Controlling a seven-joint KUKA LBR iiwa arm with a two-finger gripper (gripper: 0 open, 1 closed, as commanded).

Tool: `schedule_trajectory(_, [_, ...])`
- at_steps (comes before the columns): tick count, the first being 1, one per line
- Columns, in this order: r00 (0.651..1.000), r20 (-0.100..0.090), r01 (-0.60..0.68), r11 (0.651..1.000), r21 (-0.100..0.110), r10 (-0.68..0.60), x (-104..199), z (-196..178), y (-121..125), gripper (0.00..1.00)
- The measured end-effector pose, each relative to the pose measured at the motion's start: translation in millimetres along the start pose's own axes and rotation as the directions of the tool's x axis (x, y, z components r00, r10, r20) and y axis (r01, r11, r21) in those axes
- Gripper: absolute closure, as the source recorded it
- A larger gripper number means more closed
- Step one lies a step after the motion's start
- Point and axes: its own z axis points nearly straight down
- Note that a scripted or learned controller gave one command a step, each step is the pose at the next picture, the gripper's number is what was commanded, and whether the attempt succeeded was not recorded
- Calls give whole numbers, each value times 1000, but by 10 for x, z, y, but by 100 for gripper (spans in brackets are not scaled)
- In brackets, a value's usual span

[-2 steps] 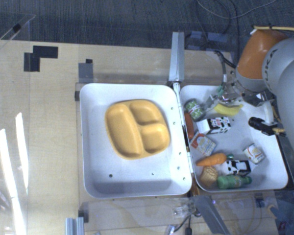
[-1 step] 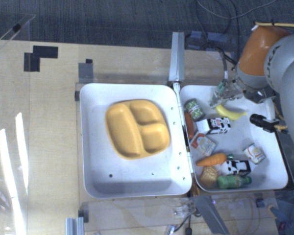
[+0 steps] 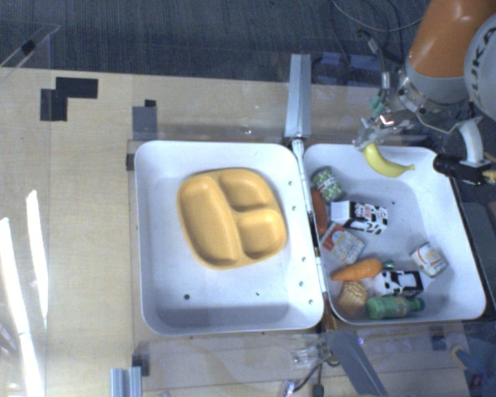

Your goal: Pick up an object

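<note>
Camera view, looking down at a slant: a pale wooden bench [image 3: 83,222] carries two shallow white bins side by side. The grey arm [image 3: 459,31], with its orange band, comes in from the upper right.

The left bin [image 3: 157,288] holds a yellow tray [image 3: 230,216] with three compartments, lying roughly in the middle and turned a little askew. The right bin [image 3: 459,246] holds a scatter of small things, mostly along its left side and front.

The gripper [image 3: 379,129] sits at the back rim of the right bin, near its left corner. It is small and cluttered here, so I cannot tell whether it is open or closed.

A banana [image 3: 386,162] is just below the gripper at the back of the right bin, its upper tip very close to the gripper. Whether the two touch cannot be made out.

A carrot [image 3: 357,270] lies towards the front, with a green bottle [image 3: 394,306] on its side near the front wall. A black-and-white carton [image 3: 365,215] rests mid-bin and a second carton [image 3: 399,282] just above the bottle. A red sausage [image 3: 318,209] lies along the left wall, below a green can [image 3: 327,183]. A white can [image 3: 430,259] sits apart on the right. A small packet [image 3: 342,242] lies above the carrot, and a brown lump [image 3: 353,294] is beside the bottle.
</note>
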Motion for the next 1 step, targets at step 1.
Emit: schedule_trajectory(1, [1000, 4, 6, 1000, -9, -6, 6, -128, 26, 100])
